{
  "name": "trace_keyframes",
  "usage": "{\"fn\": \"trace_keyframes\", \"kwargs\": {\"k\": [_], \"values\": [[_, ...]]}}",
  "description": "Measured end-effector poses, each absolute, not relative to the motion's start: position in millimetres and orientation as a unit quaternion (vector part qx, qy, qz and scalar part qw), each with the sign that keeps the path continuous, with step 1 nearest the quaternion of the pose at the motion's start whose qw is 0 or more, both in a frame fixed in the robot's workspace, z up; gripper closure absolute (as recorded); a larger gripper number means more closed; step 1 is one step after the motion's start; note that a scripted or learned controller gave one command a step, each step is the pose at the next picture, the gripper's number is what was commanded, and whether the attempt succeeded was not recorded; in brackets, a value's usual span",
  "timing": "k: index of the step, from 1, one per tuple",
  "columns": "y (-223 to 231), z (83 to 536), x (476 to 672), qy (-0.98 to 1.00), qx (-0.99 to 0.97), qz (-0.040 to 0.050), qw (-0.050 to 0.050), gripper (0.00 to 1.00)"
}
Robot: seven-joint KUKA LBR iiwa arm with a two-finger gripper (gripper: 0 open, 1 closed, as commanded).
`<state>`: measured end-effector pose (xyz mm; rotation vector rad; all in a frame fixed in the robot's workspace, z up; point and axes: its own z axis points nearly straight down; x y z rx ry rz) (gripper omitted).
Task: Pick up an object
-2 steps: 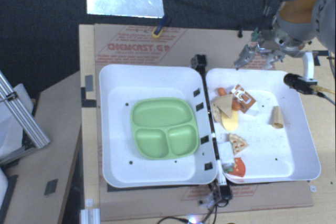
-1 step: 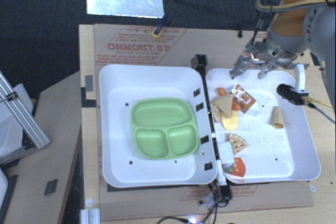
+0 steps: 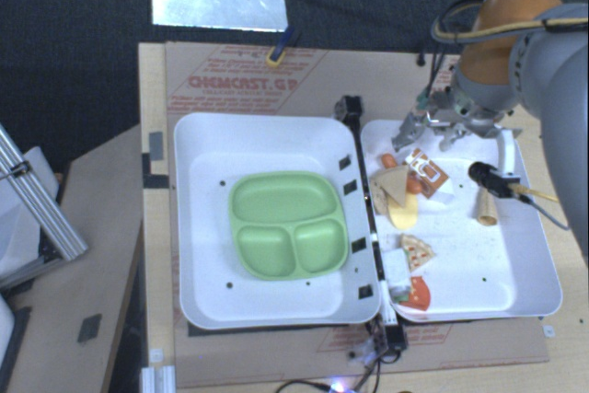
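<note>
Nearest the camera, red round piece (image 3: 416, 294) is lying in the near-left corner of the right bin (image 3: 515, 271). Pizza slice (image 3: 416, 248) is sitting just beyond it. Further back, yellow piece (image 3: 402, 213) is touching a tan wedge (image 3: 390, 187). Small white-and-orange box (image 3: 429, 172) is lying just right of the wedge, and an orange stick (image 3: 389, 161) is lying at the wedge's far side. Tan cone (image 3: 486, 211) is lying apart from the cluster, to the right. Gripper (image 3: 426, 135) is hovering over the far-left part of this bin, fingers spread, nothing between them. The box is sitting just on the near side of the fingertips; can't tell if they're touching. Left bin (image 3: 202, 161) is holding a green three-compartment plate (image 3: 285, 225), roughly centred.
</note>
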<state>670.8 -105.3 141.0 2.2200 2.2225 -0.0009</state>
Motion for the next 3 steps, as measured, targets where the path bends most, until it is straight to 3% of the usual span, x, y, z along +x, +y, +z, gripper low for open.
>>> {"fn": "trace_keyframes", "kwargs": {"k": [1, 2, 3], "values": [[-104.6, 89.7, 671.2, 0.708, 0.706, 0.0000, 0.000, 0.00], [-104.8, 103.7, 673.0, 0.708, 0.706, 0.0019, 0.002, 1.00], [-104.3, 169.0, 674.7, 0.708, 0.706, 0.0024, 0.003, 1.00]]}}
